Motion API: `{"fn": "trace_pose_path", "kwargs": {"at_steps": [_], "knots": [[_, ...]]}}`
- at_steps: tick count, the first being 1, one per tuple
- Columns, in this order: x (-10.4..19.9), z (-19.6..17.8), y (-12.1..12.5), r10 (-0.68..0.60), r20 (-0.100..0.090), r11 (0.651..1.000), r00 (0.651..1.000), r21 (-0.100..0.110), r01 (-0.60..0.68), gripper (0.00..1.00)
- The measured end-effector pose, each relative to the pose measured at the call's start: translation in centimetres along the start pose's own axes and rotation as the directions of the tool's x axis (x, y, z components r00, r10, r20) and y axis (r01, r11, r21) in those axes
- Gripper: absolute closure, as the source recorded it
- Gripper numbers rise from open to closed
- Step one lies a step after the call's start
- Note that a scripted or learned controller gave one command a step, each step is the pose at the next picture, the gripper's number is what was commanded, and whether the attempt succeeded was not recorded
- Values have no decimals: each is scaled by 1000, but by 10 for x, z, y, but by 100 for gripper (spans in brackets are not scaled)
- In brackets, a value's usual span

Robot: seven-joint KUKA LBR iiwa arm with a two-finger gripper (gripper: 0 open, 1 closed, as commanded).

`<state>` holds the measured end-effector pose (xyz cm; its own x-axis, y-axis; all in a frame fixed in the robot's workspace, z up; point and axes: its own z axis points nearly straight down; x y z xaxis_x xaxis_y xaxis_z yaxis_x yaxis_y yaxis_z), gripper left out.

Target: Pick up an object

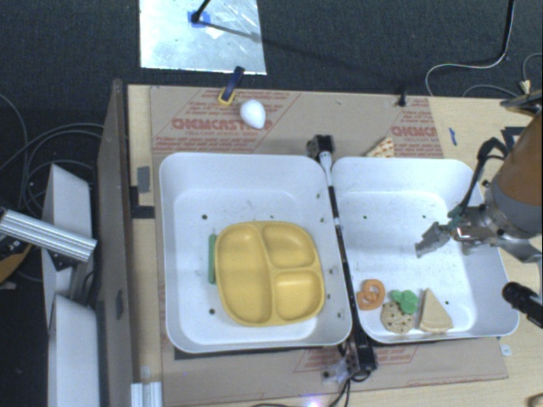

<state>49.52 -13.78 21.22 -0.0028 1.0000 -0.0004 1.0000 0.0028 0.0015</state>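
Observation:
In the right bin [399,185], along its front wall, lie an orange pretzel [371,294], a round speckled cookie [394,316], a small green piece [405,300] and a tan sandwich wedge [434,313]. My gripper [434,237] reaches in from the right and hangs over the bin's bare middle, above and behind the food and apart from all of it. I see nothing in it. The left bin [246,181] holds a yellow divided plate [270,272], with a green strip [211,258] against the plate's left edge.
A white egg [252,113] and a yellow and blue tool [229,87] lie on the cardboard behind the left bin. A cracker [382,148] rests behind the right bin's back rim. Cables trail at the far right and at the left.

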Motion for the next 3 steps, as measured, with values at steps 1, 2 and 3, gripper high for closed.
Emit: {"fn": "trace_pose_path", "kwargs": {"at_steps": [1,2,3], "knots": [[32,133,40,-5,-1,1000,1000,-3,5,0],[47,128,-10,2,-2,1000,1000,3,-2,0],[-44,127,-9,8,3,1000,1000,-2,-8,0]]}}
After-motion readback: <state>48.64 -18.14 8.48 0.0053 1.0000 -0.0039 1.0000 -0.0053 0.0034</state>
